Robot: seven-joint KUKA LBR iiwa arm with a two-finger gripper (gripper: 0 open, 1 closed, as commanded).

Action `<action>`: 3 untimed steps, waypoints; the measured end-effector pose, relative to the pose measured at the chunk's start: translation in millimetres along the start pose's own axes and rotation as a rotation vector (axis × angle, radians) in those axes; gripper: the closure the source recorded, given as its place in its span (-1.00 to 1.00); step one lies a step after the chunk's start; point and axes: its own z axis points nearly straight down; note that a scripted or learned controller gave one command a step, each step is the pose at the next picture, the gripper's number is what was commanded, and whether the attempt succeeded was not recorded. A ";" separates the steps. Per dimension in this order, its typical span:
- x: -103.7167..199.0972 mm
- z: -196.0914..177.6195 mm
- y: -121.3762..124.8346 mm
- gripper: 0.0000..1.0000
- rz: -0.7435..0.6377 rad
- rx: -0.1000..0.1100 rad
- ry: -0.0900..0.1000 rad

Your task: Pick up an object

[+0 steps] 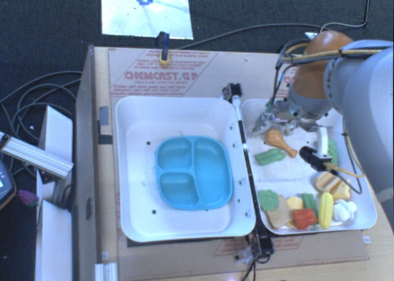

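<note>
You can't read the fingers of the grey two-finger gripper (pixel 275 119); the bulky grey arm (pixel 363 89) hides the right white bin's (pixel 369 215) far corner.

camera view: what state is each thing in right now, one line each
blue divided plate: lying flat in the left bin, compartments bare
drumstick toy: lying on its side in the right bin
green pickle toy: lying flat beside the drumstick toy
corn toy: lying among toys at the near edge
end effector: low over the right bin

Toys (pixel 308 209) crowd the right bin's (pixel 368 221) near end, the arm (pixel 345 76) covers its far end, and the blue tray (pixel 194 172) fills the left bin's (pixel 138 119) middle.
</note>
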 end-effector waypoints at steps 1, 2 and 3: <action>0.0 -11.4 1.2 1.00 -0.001 -0.004 -0.001; 0.0 -11.3 1.2 -1.00 -0.001 -0.003 -0.001; -8.9 0.2 -38.2 -1.00 0.000 0.000 0.001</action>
